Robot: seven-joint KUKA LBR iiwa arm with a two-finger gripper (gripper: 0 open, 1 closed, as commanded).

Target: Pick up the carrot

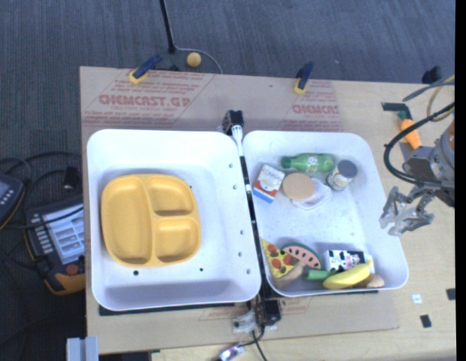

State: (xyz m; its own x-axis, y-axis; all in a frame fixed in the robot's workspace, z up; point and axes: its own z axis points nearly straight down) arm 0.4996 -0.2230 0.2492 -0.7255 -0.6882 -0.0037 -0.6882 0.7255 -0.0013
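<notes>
Hanging over the table just outside the right bin's (383, 201) right wall, the hand (402, 215) has its metal fingers splayed apart with nothing between them. It sits well to the right of the bin's contents.

Inside that bin, along the upper part, lie a green bottle (308, 162), a small tin can (342, 174), a round tan disc on a clear lid (300, 189) and a small red-and-white carton (267, 182). Along the lower edge sit a pizza slice (274, 256), a watermelon slice (300, 256), a black-and-white carton (344, 260) and a banana (349, 277). The carrot cannot be made out with any certainty (the pile at the lower edge is crowded and partly overlapping).

Left of this, touching side by side, the left bin (210, 149) holds a yellow divided plate (150, 218).
</notes>
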